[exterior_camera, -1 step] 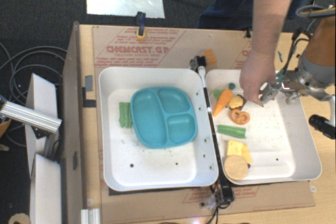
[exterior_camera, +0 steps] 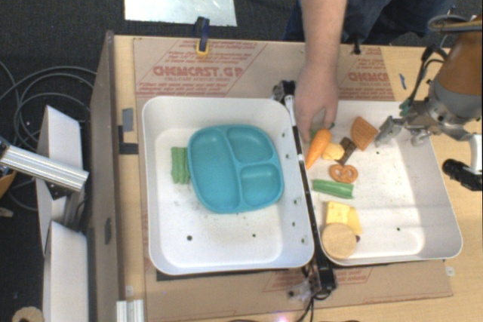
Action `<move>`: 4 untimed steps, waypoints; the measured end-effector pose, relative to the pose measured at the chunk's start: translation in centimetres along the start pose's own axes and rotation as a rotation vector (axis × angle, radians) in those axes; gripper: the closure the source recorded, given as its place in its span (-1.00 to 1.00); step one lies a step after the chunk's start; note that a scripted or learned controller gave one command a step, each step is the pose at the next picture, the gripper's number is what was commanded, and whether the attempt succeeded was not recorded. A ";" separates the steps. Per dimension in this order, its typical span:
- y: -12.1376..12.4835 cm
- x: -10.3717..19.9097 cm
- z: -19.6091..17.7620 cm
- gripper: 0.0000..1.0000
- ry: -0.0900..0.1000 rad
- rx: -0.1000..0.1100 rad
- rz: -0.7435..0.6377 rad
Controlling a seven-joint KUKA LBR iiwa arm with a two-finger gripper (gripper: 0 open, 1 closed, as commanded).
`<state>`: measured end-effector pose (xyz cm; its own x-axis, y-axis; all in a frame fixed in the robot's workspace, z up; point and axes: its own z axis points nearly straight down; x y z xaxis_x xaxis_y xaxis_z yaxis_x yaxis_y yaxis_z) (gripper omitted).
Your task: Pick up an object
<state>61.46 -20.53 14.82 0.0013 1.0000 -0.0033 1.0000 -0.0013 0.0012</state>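
Two shallow white bins side by side on the bench: left bin (exterior_camera: 162, 237) and right bin (exterior_camera: 423, 234), touching along a shared middle edge. In the left bin, one teal divided plate (exterior_camera: 235, 168) with three compartments, lying flat, and one green bean-like piece (exterior_camera: 179, 165) tucked against the plate's left edge. In the right bin, a cluster of toy foods near the left wall: one orange carrot (exterior_camera: 317, 148) tilted against the dividing edge, one pale yellow lump (exterior_camera: 333, 152) just beside it, one brown toast-like slice (exterior_camera: 363, 133) further right, one pretzel (exterior_camera: 343, 173) below those, one green pod (exterior_camera: 333, 189) lying crosswise under the pretzel, one yellow cheese-like wedge (exterior_camera: 343, 214), and one round tan biscuit (exterior_camera: 339, 240) at the near corner, touching the wedge. One small dark piece between lump and toast, too small to name. One human hand (exterior_camera: 315, 105) reaching down from the top, fingertips at the carrot's upper end. One gripper (exterior_camera: 402, 129) at the right bin's upper right, above bare bin floor, well apart from the carrot and just right of the toast slice; two metal fingers spread moderately wide with a clear gap, nothing between them, touching nothing visible. Grey arm with orange band (exterior_camera: 462, 64) behind.
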 end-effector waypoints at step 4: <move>-5.2 6.7 6.5 -1.00 0.004 0.001 -0.008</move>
<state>56.27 -13.80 8.26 -0.0069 1.0000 0.0012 1.0000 0.0069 0.0002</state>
